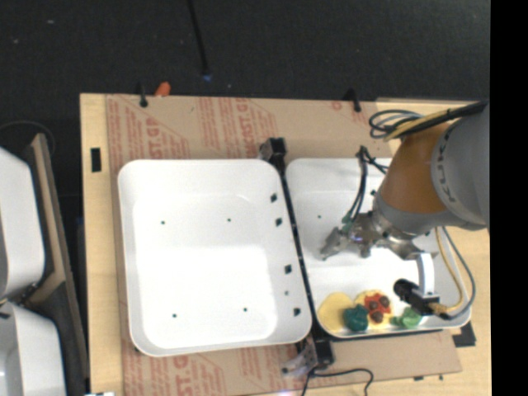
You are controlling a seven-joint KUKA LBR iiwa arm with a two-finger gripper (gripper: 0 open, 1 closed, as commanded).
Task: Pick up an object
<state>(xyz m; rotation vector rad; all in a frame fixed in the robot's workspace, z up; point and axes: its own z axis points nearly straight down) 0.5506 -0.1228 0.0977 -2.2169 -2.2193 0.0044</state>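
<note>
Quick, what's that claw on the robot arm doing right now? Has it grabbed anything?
Gripper: hangs over the right bin, away from the pile of small objects at the near edge; open or shut cannot be told, and nothing visible between its tips.

A flat brown cardboard sheet with red print covers the pale wooden surface. A thin black cable crosses the dark floor beyond it.

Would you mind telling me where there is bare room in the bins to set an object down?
The left bin is bare floor from wall to wall. In the right bin, the strip beside the divider is free. Its near edge is crowded: yellow piece, teal piece, red piece, with the tool above.
</note>
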